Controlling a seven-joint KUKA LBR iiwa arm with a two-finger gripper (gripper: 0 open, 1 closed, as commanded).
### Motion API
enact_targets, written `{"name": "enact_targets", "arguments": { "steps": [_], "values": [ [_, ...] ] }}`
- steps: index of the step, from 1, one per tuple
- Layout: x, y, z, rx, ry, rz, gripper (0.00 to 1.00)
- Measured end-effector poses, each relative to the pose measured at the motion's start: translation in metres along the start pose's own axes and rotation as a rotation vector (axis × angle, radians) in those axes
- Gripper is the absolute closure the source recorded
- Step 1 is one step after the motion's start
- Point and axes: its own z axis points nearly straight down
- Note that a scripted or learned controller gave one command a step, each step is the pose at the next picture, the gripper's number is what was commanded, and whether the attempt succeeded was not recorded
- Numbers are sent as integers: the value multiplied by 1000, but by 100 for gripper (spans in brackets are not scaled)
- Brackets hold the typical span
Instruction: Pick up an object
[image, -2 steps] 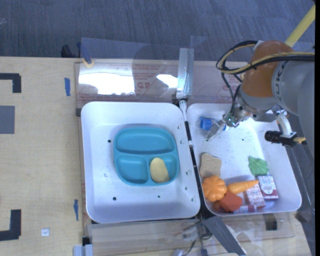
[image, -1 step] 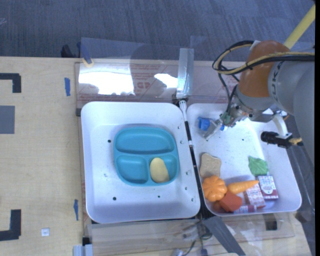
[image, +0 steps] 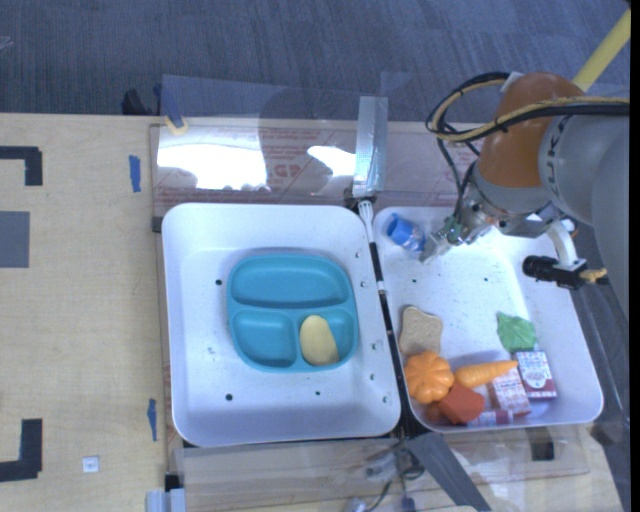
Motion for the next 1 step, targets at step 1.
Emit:
{"name": "enact_targets", "arguments": {
  "steps": [1],
  "values": [
    [2, 0, 1, 4, 6, -1, 0]
  ]
}}
